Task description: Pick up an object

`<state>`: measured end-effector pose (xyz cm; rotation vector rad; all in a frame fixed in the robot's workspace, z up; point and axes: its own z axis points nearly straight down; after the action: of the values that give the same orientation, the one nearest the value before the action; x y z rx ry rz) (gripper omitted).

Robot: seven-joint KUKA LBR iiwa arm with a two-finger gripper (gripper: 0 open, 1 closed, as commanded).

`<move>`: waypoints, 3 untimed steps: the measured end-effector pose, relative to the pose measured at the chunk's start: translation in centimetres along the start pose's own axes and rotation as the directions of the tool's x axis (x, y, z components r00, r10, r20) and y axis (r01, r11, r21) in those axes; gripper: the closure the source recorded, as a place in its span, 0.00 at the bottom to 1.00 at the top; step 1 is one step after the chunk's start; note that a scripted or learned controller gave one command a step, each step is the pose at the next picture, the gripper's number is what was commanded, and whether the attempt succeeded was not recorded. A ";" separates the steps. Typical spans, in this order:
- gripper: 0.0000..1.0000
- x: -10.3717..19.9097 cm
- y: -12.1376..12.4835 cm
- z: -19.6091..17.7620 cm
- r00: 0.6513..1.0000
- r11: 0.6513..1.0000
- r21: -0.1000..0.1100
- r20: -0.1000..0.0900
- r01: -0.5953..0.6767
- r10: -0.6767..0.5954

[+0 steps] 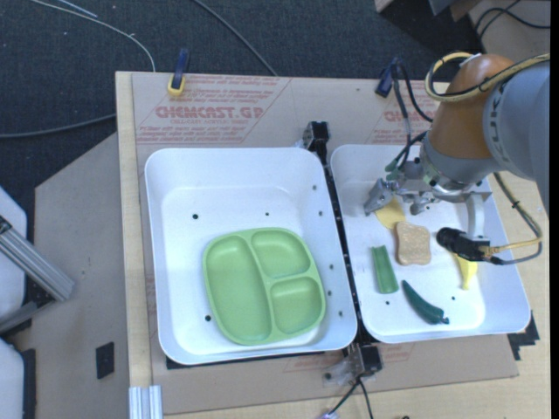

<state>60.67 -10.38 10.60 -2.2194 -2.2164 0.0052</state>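
My gripper [397,202] hangs over the back left part of the right bin [502,308], with its fingers apart. Just below and between them lies a yellow piece [389,216], partly hidden by the gripper; nothing is held. A tan bread slice [413,244] lies right in front of the gripper. A light green stick [383,269] sits to the left of the slice, and a dark green pod [424,304] lies nearer the front. Another small yellow piece [468,273] lies towards the right side of the bin.
The left bin [166,190] holds a green divided plate [262,284] in its front half. A black clamp [316,134] sits at the back where the two bins meet. The grey arm with its orange band [472,103] reaches in from the right.
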 end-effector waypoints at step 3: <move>1.00 0.0 0.3 -5.5 1.000 1.000 -0.014 0.003 0.002 -0.002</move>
<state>60.98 -10.43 16.09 -2.2261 -2.2274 -0.0066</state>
